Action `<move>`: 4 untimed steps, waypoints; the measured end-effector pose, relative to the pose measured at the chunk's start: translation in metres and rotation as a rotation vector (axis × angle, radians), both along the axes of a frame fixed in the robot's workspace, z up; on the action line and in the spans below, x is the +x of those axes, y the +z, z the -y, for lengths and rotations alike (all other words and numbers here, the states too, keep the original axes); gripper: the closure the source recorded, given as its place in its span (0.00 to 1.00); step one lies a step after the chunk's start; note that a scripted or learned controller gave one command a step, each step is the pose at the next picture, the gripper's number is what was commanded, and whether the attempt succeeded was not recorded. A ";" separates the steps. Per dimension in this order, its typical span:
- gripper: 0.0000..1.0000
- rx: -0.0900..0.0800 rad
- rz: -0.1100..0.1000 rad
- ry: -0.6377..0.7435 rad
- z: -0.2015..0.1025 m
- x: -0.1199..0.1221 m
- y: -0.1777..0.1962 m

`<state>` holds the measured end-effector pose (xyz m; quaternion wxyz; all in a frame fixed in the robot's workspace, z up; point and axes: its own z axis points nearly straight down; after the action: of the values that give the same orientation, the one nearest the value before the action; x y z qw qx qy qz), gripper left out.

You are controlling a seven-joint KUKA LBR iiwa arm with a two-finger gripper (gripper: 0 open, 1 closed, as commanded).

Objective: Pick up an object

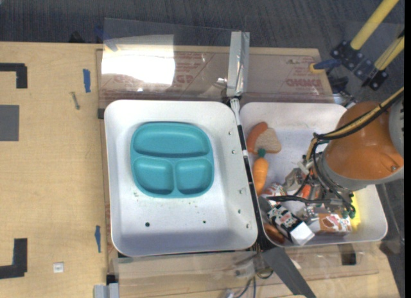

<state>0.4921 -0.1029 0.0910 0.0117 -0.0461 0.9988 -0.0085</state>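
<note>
My gripper (303,199) is low in the right bin (292,118), down among a heap of small objects near its front. The arm's orange band (366,146) and cables hide most of the gripper. A toy carrot (260,172) lies just left of it, beside the bin's left wall. Behind the carrot sit an orange piece and a tan, bread-like piece (264,138). A white block (300,232) and a red-and-white packet (332,223) lie at the front of the heap, just below the gripper.
The left bin (122,213) holds a teal divided plate (171,158). A clear plastic sheet (167,59) and a metal divider post (237,62) stand behind the bins. A yellow-barred black fixture (363,46) is at the back right.
</note>
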 end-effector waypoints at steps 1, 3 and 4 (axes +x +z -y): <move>0.00 0.006 -0.004 -0.046 -0.001 0.006 0.000; 0.00 0.010 -0.010 0.111 0.047 0.086 0.103; 0.00 0.010 -0.013 0.197 0.082 0.077 -0.002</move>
<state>0.5696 -0.1853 0.0893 0.0065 -0.1440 0.9896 -0.0019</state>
